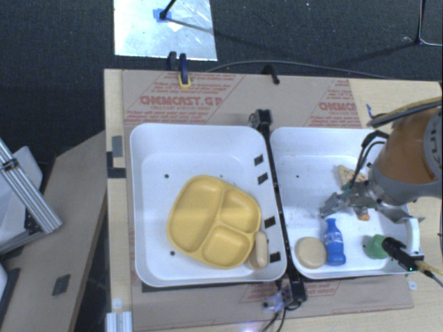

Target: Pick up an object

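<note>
In the right bin (304, 151), a blue bottle (333, 240) lies near the front wall. A round tan object (311, 252) touches its left side, and a green object (376, 246) lies to its right. A tan and orange piece (346, 175) rests further back. My gripper (335, 204) hangs low over the right bin, just behind the blue bottle's cap. A small yellow thing (363, 215) shows beside the wrist. Nothing is visibly held.
The left bin (159, 158) holds a yellow divided plate (214, 220) with a beige oval object (259, 249) at its front right edge. A black divider (271, 185) runs between the bins. The grey arm (408, 158) covers the right bin's right side.
</note>
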{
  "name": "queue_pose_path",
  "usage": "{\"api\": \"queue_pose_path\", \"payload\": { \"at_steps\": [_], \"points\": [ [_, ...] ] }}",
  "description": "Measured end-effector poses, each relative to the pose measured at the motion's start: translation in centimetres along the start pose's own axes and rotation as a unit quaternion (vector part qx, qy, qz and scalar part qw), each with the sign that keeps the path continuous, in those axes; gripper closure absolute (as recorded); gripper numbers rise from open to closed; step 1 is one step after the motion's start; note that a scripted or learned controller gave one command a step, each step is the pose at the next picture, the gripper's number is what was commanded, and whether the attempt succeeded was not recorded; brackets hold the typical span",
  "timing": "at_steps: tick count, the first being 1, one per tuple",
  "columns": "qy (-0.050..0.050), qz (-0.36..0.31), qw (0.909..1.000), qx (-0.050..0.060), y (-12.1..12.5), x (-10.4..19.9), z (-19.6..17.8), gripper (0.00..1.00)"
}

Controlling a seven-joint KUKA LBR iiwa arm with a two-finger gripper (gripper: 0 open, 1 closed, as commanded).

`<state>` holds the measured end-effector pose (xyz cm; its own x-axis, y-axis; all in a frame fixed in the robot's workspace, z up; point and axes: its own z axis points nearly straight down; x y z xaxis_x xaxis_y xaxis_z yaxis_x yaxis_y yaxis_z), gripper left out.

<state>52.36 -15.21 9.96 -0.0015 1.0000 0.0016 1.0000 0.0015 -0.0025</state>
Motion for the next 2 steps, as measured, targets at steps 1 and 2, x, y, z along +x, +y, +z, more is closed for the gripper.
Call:
{"api": "queue_pose_path", "payload": {
  "at_steps": [1,2],
  "points": [
    [-0.001,0.000,1.0000,-0.003,0.2,-0.1,-1.3,1.00],
    [-0.002,-0.001,1.0000,-0.004,-0.6,0.0,-7.2,1.00]
  ]
}}
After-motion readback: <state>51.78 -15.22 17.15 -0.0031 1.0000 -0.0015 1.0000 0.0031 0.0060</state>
